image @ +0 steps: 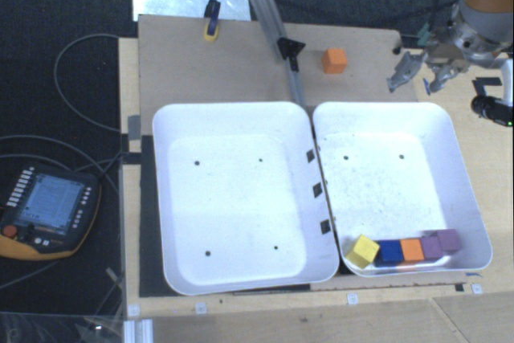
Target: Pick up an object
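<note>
Five small blocks on record. Four sit in a touching row along the near wall of the right bin, at its near right corner: yellow block, tilted, then blue block, orange block and purple block. A fifth, an orange cube, stands alone on the bare bench beyond the bins, near the far edge.

Left bin: nothing inside but four dark marks on its floor.

Gripper: hovering above the bench just past the far right corner of the right bin, fingers spread apart, nothing between them. Well apart from the block row; nearer the lone cube.

Hazards, as judged:
- Row blocks touch one another and press against the bin wall and corner curve. A finger is likely to land on a neighbour or on the wall rather than slip beside a block, nudging the row instead of closing on one piece.
- Yellow block, being tilted, may roll or slide out of a squeeze.
- Descent near the raised bin rim risks a knock.

Open room: the wide bare floor of the right bin allows a free approach from the far side; end blocks offer one free face each. Lone cube has clear bench all round.
</note>
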You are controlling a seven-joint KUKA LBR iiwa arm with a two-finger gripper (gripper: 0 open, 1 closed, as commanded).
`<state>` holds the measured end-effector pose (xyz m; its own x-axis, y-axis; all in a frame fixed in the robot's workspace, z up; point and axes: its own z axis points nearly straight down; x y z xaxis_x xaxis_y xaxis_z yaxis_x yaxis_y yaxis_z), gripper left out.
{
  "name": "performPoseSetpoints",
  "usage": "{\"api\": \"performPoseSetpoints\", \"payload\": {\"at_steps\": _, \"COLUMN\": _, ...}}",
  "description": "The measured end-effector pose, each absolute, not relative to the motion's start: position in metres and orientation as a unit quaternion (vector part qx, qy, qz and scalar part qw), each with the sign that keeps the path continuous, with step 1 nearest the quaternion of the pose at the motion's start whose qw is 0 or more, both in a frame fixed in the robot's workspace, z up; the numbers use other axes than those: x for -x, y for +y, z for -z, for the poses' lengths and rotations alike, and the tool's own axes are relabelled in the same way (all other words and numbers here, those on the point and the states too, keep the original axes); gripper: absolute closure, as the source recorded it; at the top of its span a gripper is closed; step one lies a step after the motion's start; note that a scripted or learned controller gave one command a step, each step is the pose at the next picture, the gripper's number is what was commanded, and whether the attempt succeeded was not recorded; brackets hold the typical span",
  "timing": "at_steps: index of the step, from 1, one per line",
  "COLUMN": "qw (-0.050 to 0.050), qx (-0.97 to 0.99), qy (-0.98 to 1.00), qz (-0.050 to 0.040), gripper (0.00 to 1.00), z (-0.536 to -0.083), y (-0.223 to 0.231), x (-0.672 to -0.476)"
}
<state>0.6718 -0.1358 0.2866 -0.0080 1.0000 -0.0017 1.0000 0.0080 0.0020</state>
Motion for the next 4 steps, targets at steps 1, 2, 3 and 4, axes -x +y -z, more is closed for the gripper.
{"api": "performPoseSetpoints", "payload": {"at_steps": 1, "qw": 0.000, "qx": -0.708, "qy": 0.706, "qz": 0.0012, "gripper": 0.00, "z": -0.268, "y": -0.169, "x": -0.635}}
{"api": "performPoseSetpoints", "payload": {"at_steps": 2, "qw": 0.000, "qx": -0.709, "qy": 0.705, "qz": 0.0015, "gripper": 0.00, "z": -0.252, "y": -0.194, "x": -0.579}}
{"api": "performPoseSetpoints", "payload": {"at_steps": 3, "qw": -0.003, "qx": -0.705, "qy": 0.709, "qz": 0.0008, "gripper": 0.00, "z": -0.113, "y": -0.148, "x": -0.595}}
{"api": "performPoseSetpoints", "payload": {"at_steps": 4, "qw": -0.002, "qx": -0.703, "qy": 0.711, "qz": -0.0009, "gripper": 0.00, "z": -0.091, "y": -0.075, "x": -0.588}}
